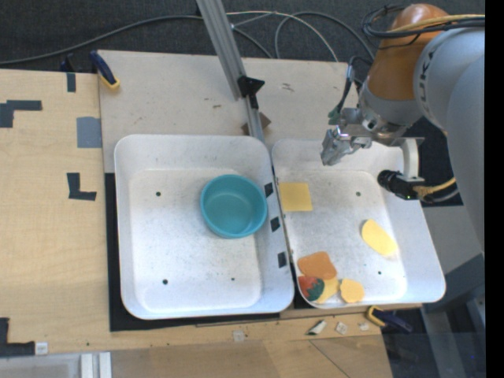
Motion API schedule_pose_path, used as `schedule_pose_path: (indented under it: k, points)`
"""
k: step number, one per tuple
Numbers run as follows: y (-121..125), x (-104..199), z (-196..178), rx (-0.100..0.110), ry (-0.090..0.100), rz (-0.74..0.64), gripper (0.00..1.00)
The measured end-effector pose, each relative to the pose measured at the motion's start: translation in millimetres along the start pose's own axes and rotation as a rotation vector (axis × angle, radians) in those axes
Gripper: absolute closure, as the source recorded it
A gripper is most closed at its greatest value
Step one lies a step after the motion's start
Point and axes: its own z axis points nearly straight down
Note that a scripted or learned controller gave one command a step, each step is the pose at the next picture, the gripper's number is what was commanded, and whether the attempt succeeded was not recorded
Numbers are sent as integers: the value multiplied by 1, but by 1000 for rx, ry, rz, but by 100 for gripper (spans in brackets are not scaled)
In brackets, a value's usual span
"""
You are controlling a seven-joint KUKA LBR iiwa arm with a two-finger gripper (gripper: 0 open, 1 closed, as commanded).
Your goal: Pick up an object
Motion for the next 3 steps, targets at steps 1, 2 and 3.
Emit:
schedule_pose_path:
  k: [1, 2, 3]
  points:
    - [-1, -3, -63, -1, -1, 1, 100]
    - [2, 48, -48, 6, 1, -3, 100]
    - [-5, 104, -54, 6, 2, -4, 100]
